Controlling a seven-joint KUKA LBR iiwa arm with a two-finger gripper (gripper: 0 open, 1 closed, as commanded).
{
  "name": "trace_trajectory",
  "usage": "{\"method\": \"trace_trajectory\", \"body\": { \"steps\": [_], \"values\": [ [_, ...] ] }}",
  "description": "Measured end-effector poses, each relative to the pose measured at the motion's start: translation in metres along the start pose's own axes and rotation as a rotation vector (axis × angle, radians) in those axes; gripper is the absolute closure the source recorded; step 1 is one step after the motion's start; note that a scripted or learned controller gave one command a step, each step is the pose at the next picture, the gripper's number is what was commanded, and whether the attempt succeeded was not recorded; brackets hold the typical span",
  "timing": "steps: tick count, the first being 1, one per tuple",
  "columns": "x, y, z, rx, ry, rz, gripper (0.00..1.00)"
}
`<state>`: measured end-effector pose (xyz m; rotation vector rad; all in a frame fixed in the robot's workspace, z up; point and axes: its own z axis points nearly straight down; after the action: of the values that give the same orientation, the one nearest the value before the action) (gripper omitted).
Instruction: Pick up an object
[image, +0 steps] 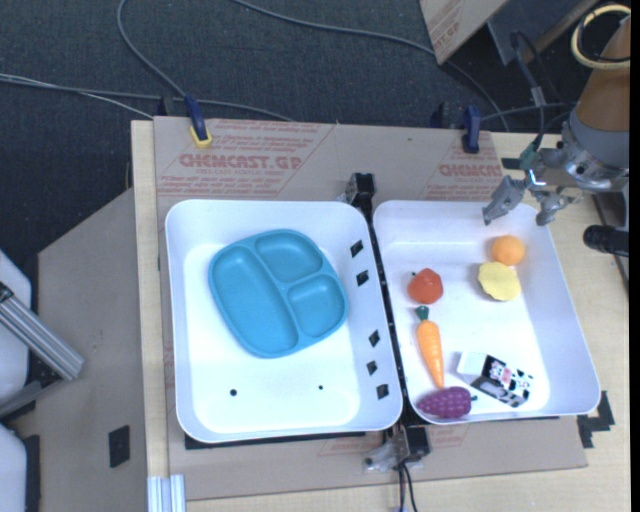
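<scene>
My gripper (524, 206) hangs over the far edge of the right bin (560, 300), fingers spread open with nothing between them. Just below it lies an orange ball (508, 250), and a yellow lemon-like piece (499, 281) sits next to that. A red tomato (425, 286) rests near the bin's left wall, with a carrot (430, 348) below it. Purple grapes (444, 403) lie at the near edge, beside a small black and white package (497, 379).
The left bin (200, 390) holds a blue divided plate (277, 291). Black clips line the divider (372, 300) between the bins. Blue clamps (470, 128) pin the cardboard at the back. Cables run across the floor behind.
</scene>
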<state>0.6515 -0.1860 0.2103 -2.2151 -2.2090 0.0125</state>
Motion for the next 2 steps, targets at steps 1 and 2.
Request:
{"method": "trace_trajectory", "body": {
  "steps": [1,2],
  "values": [
    [0.001,0.003,-0.009,-0.015,-0.003,-0.003,0.00],
    [0.007,0.000,0.052,-0.008,-0.001,-0.004,0.00]
  ]
}}
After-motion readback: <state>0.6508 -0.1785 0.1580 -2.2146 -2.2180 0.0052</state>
